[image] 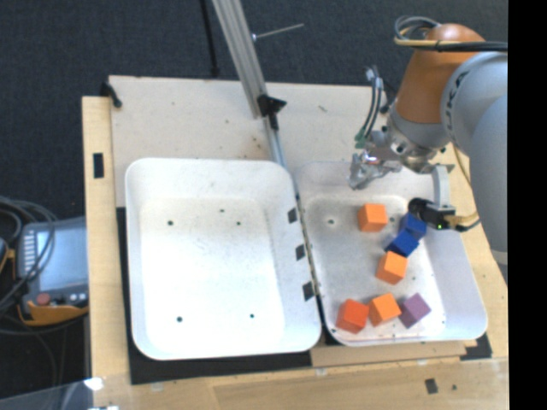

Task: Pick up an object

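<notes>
My gripper [366,175] hangs over the far edge of the right bin [453,314], above and slightly left of an orange cube [373,218]. Nothing shows between its fingers. Further right in that bin lie a blue block [406,239] and, below it, another orange cube [392,267]. Along the near side sit a red-orange cube [352,315], an orange cube [385,308] and a purple cube [414,309].
The left bin [214,254] lies beside the right one, a raised rim between them. A slanted metal post [244,54] rises from the board behind the bins. A control pendant [47,272] sits off the bench at far left.
</notes>
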`<act>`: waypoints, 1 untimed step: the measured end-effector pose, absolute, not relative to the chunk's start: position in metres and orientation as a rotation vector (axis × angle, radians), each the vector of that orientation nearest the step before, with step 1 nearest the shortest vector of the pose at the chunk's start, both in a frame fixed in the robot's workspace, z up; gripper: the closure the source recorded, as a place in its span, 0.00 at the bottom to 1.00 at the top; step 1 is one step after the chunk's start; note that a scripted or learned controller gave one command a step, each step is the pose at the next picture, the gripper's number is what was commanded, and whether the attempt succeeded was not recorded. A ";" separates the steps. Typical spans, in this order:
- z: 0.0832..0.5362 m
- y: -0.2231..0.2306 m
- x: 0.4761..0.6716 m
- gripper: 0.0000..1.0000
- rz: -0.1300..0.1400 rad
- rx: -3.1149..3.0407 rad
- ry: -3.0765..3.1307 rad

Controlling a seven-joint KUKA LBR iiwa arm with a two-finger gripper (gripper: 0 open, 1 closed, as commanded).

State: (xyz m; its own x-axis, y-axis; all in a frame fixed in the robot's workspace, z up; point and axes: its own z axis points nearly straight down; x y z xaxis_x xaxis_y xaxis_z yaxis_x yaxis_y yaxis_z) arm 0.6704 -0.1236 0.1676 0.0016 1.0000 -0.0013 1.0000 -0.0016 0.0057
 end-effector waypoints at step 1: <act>0.220 -0.119 0.680 1.00 0.008 2.214 2.219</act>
State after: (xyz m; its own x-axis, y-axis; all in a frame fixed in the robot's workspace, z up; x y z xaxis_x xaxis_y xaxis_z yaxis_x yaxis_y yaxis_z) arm 0.6802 -0.1190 0.2203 -0.0023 1.0000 -0.0013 1.0000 0.0024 0.0081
